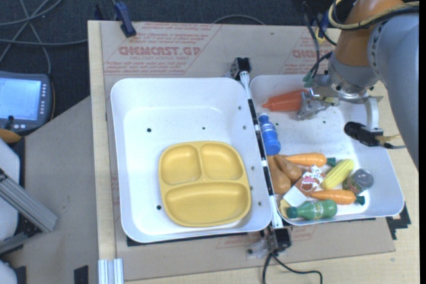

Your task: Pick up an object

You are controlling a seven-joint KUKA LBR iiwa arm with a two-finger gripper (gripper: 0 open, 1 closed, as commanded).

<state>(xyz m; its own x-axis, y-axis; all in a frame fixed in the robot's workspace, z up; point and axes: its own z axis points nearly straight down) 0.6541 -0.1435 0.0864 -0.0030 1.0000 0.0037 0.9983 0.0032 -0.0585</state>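
Note:
My gripper (308, 105) hangs low over the far part of the right bin (389, 166). Its tip is right against the right end of an orange-red carrot-like toy (282, 102), which lies flat near the bin's far left corner. I cannot make out whether the toy is gripped. Nearer in the same bin lie a blue bottle (268, 133), an orange carrot (306, 159), a yellow corn cob (337, 173) and a green bottle (313, 211).
A yellow divided plate (203, 183) sits in the left bin (133, 110). At the near end of the right bin there are also a brown piece (283, 175), a red-and-white item (311, 180), a second carrot (333, 196) and a grey can (361, 179).

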